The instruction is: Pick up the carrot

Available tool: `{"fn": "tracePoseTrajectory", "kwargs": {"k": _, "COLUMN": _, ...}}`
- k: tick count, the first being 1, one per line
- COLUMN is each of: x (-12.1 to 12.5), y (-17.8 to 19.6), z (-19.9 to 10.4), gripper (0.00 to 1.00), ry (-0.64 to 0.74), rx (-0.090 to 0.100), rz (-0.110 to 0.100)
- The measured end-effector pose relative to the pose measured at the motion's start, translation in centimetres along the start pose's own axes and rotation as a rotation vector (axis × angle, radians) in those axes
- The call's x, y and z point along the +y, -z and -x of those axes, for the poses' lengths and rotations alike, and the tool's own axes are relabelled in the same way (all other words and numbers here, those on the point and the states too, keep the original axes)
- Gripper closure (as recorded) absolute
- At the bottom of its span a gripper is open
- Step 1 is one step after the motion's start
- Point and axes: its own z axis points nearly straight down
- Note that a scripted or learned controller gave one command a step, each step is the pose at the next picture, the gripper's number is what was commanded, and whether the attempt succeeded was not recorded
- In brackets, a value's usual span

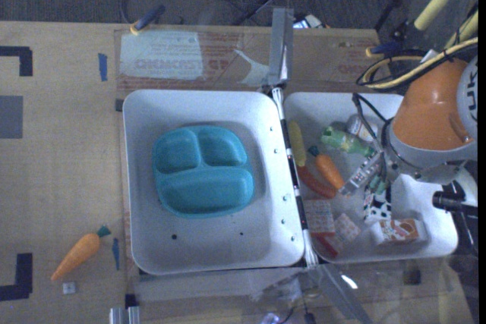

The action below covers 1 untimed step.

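From where I stand, the main danger is the crowding in the right bin (425, 250). The carrot (329, 171) lies near the left wall of this bin, tilted, with a red piece (315, 184) touching it below and a yellow corn-like piece (296, 143) just beside it. If the gripper (363, 177) comes down a little off, I think it may catch the red piece instead, or push the carrot against the wall so that it slips away. A green bottle (339, 139) is also near, above the carrot, and could be knocked.

The gripper hangs just to the right of the carrot, not touching it as far as I can see. Whether its two parts stand apart or together, I cannot tell; the picture is too blurred there.

The carrot is small, orange, tapered, with a dark green top toward the upper left. A second carrot (77, 255) lies outside, on the bench (53, 163), well apart from both bins, at the lower left
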Motion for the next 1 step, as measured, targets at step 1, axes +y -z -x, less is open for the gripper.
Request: {"fn": "tracePoseTrajectory", "kwargs": {"k": 1, "x": 0.01, "y": 0.00, "z": -0.01, "gripper": 0.00, "ry": 0.001, "rx": 0.000, "rz": 0.000}}
